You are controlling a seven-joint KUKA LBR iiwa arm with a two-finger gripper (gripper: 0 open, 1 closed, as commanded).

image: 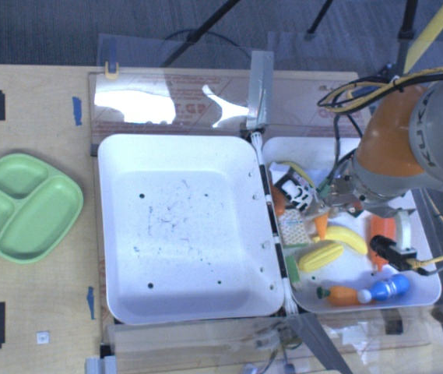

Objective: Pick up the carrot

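The carrot (343, 294), orange with a green tip at its left end, lies along the front wall of the right bin (427, 291). The grey arm with its orange band (388, 135) reaches in from the right. Its gripper (332, 202) is low over the middle of the right bin, well behind the carrot and apart from it. A small orange piece (321, 225) pokes out just below the gripper; what it is cannot be made out.
Around the gripper lie a banana (350, 238), a corn cob (320, 256), a black-and-white toy (293, 192), an orange-red block (381, 231) and a blue bottle (388, 288). The left bin (182, 224) adjoins. A green divided plate (22, 206) sits far left.
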